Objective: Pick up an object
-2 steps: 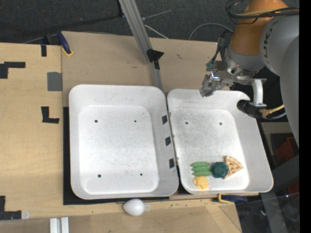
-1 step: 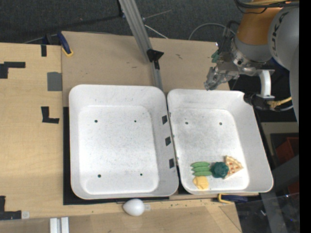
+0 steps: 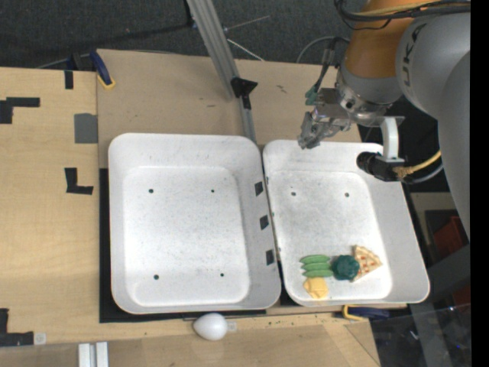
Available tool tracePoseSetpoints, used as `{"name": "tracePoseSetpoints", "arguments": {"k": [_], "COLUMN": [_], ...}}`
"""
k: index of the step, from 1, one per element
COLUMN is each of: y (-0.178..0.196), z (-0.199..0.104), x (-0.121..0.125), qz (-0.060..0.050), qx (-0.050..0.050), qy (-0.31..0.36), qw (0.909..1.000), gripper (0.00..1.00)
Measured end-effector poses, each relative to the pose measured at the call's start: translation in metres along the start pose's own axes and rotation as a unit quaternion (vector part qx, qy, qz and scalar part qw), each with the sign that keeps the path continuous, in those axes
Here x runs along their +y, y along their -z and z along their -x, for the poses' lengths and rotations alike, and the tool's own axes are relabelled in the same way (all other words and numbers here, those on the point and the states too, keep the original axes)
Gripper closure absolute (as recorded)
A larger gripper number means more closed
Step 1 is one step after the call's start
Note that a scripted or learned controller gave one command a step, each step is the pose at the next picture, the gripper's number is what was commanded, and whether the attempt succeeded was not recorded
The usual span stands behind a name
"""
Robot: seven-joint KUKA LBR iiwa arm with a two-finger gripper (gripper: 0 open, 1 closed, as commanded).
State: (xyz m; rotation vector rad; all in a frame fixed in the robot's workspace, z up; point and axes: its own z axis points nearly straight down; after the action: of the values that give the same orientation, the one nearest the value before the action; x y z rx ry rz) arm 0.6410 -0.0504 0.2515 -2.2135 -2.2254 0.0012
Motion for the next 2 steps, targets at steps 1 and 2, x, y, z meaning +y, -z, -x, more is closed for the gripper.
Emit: {"name": "tracePoseSetpoints", "arguments": {"k": [1,2], "y": [-0.015,-0.015], "z": [-0.053,-0.092], "x": [-0.023,-0.053], "qz": [-0.001,-0.001], "qx": [0.0,0.0], "qy": [0.0,0.0], "qw": [1.0,1.0], "gripper": [1.0,1.0]}}
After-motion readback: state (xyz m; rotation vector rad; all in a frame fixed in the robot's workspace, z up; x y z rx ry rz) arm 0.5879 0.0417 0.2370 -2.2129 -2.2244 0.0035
